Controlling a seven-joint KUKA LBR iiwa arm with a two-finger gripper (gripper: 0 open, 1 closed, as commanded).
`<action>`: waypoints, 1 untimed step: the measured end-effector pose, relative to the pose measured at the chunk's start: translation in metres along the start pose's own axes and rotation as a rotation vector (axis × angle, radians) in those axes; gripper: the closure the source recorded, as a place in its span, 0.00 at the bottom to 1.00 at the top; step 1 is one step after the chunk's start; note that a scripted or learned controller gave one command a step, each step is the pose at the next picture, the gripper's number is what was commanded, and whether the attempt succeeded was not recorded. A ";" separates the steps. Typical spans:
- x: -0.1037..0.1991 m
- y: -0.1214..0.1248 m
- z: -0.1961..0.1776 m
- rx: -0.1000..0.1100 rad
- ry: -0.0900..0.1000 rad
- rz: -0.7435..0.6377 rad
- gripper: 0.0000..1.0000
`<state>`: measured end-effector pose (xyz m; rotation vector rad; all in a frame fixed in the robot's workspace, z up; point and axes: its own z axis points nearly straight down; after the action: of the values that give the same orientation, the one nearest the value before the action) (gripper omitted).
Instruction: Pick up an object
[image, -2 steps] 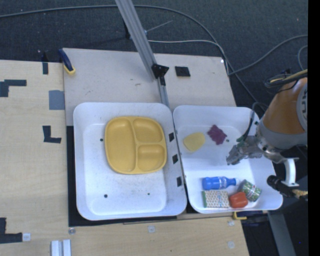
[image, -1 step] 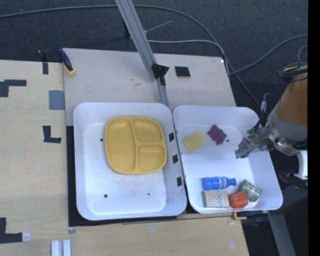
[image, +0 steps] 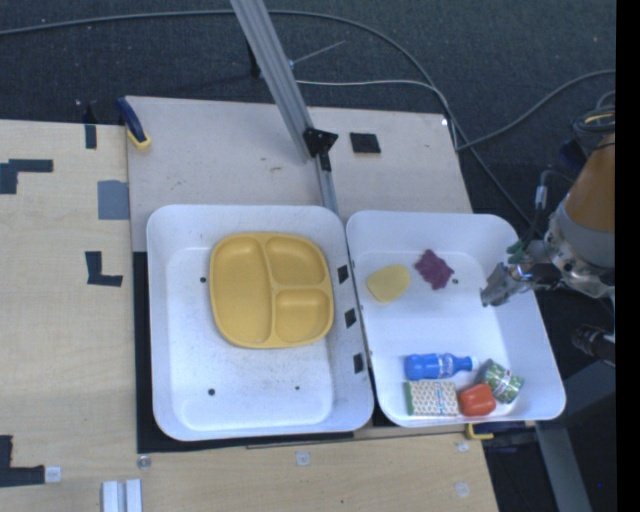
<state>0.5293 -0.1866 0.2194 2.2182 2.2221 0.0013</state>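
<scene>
The right bin (image: 520, 330) holds a pale yellow lump (image: 388, 283) and a small purple object (image: 434, 268) near its far side. Along its near edge lie a blue bottle (image: 436, 366), a patterned packet (image: 432, 398), an orange-red object (image: 478, 401) and a green crumpled object (image: 500, 382). My gripper (image: 499, 287) hangs at the bin's right rim, to the right of the purple object, with nothing visibly between its fingers. The orange-banded wrist (image: 590, 205) rises behind it at the right.
The left bin (image: 180, 330) carries a yellow divided plate (image: 271, 289). A grey metal pole (image: 285, 85) slants down to the gap between the bins. Cables run across the dark floor behind. A blue and yellow clamp (image: 133, 123) sits at the board's far left corner.
</scene>
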 end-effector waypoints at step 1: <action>0.055 0.002 -0.010 0.002 0.003 -0.005 1.00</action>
<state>0.5311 -0.1311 0.2294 2.2146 2.2298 0.0024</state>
